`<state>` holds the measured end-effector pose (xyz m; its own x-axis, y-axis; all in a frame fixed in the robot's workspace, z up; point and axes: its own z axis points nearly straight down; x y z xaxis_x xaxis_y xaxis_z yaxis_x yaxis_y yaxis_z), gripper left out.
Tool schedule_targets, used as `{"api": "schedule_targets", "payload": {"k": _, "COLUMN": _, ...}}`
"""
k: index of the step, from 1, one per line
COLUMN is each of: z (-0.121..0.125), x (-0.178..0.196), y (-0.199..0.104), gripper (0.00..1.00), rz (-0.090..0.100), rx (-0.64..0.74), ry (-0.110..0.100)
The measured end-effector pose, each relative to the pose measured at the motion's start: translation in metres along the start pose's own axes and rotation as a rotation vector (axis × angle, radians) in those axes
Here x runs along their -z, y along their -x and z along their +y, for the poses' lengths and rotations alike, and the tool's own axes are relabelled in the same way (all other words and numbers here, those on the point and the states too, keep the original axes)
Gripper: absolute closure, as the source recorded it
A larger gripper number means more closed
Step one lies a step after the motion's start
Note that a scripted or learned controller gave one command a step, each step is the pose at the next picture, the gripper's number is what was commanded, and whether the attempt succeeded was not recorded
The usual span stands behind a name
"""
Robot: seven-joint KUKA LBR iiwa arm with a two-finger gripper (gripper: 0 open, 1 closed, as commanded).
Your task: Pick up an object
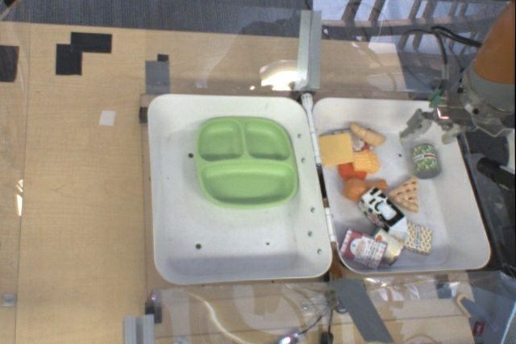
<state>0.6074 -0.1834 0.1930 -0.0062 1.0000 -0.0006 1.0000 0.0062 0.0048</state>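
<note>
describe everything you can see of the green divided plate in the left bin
The green divided plastic plate is a rounded rectangle with three compartments: two small ones along its far side and one wide one along its near side. It looks matte and moulded, and holds nothing. It lies flat and right way up on the floor of the left shallow white bin, roughly central.

Tabletop (72, 197): light wood. Left bin (169, 254) sits directly on it; right bin (468, 230) touching left bin's right edge. Black patches (81, 51) and a small grey square (107, 118) on the wood, up-left of left bin.
</note>
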Motion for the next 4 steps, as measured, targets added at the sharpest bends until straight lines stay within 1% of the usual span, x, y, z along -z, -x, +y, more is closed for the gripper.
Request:
{"api": "schedule_targets", "payload": {"k": 1, "z": -0.007, "x": -0.089, "y": 0.018, "gripper": 0.0, "rz": -0.001, "rx": 0.082, "ry": 0.003}}
{"api": "schedule_targets", "payload": {"k": 2, "z": 0.055, "x": -0.104, "y": 0.016, "gripper": 0.0, "rz": -0.002, "rx": 0.188, "ry": 0.003}}
{"api": "schedule_targets", "payload": {"k": 3, "z": 0.059, "x": -0.089, "y": 0.015, "gripper": 1.0, "rz": -0.007, "rx": 0.196, "ry": 0.015}}
{"api": "schedule_targets", "payload": {"k": 4, "z": 0.064, "x": 0.028, "y": -0.05, "gripper": 1.0, "rz": -0.001, "rx": 0.236, "ry": 0.006}}
